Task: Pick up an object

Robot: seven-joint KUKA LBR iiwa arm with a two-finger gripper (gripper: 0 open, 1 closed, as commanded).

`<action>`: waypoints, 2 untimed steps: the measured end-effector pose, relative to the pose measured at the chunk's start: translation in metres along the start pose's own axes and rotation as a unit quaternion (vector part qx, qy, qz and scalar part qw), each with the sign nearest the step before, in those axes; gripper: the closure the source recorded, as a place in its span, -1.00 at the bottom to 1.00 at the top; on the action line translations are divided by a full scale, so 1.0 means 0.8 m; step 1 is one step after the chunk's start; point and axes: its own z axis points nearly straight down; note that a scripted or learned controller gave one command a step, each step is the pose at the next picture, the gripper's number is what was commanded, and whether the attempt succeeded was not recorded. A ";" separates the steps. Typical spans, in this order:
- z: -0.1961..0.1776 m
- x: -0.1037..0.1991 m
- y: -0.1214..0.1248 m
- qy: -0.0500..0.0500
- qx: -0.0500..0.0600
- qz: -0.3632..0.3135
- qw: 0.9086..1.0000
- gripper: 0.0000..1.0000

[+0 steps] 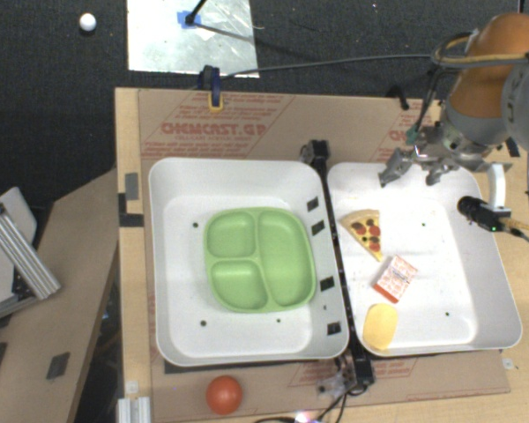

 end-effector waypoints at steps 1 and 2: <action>0.053 -0.006 0.001 0.000 -0.001 0.000 1.000 -1.00; 0.036 -0.005 0.003 0.000 -0.003 -0.001 1.000 1.00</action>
